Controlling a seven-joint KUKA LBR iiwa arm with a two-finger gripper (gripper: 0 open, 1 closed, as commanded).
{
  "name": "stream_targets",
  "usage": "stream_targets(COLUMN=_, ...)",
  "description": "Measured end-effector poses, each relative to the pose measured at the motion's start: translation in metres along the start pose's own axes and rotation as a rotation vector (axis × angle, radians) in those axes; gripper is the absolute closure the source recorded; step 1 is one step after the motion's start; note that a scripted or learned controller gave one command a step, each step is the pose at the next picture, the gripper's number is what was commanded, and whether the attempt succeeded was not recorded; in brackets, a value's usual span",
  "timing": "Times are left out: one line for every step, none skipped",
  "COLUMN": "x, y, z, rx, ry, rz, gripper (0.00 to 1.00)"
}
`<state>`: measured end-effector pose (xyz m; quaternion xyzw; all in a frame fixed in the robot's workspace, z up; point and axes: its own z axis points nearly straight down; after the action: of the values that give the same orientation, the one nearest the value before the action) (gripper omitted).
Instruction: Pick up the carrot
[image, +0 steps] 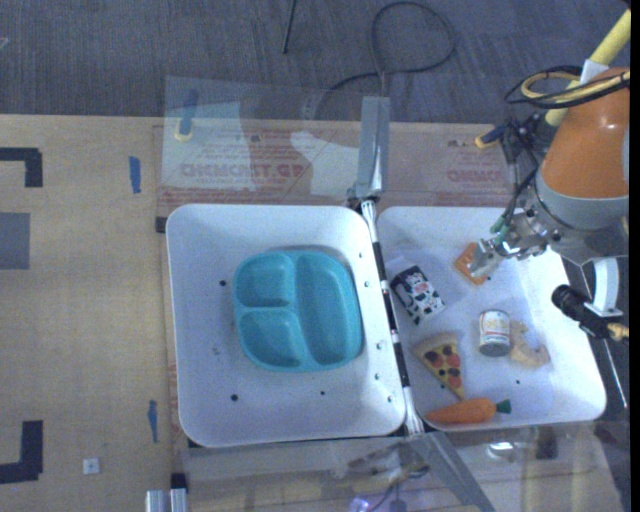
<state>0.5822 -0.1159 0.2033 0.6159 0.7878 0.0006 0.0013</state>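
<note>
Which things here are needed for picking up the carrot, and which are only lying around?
Needed:
carrot, at the right bin's front edge
gripper, near that bin's back

Lying around:
blue plate
small can
pizza slice toy
black-and-white carton
small orange item

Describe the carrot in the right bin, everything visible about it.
The carrot is a small orange toy, plastic by its look, with a dark green stub at its right end. It lies flat and roughly level along the near edge of the right bin, just below the pizza slice. Nothing grips it; the tool is farther back.
</note>
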Motion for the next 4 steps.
stream_targets(x=0.06, y=0.073, z=0.018, rx=0.0, ry=0.0, rz=0.185, gripper=1.0)
stream_targets(x=0.013, y=0.029, z=-0.003, rx=0.001, ry=0.001, rz=-0.113, gripper=1.0)
stream_targets(x=0.065, y=0.02, z=0.014, rx=-0.001, ry=0.002, rz=-0.616, gripper=1.0)
stream_targets(x=0.071, y=-0.011, z=-0.012, rx=0.002, ry=0.002, rz=-0.201, gripper=1.0)
